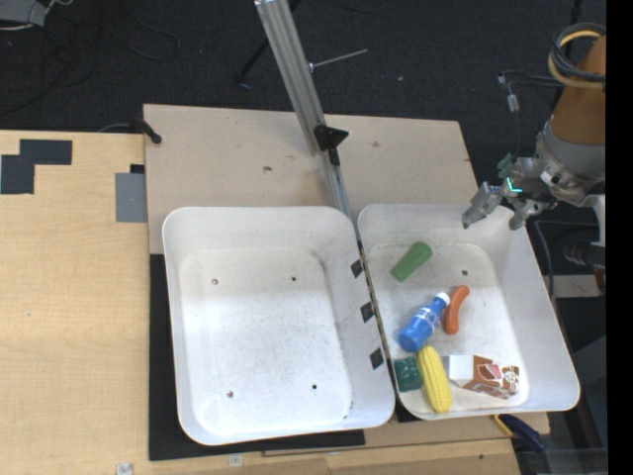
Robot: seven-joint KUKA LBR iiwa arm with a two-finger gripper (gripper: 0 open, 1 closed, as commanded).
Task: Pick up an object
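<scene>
The gripper [499, 209], its two fingers spread apart and holding nothing, hovers over the far right corner of the right bin [539, 275]. The likely failure is a closure on two objects at once, since the blue bottle [423, 324], orange sausage [456, 309], corn cob [434, 378] and small carton [485, 374] crowd together. The green block [411, 261] lies apart, nearer the gripper and to its left in the view.
</scene>
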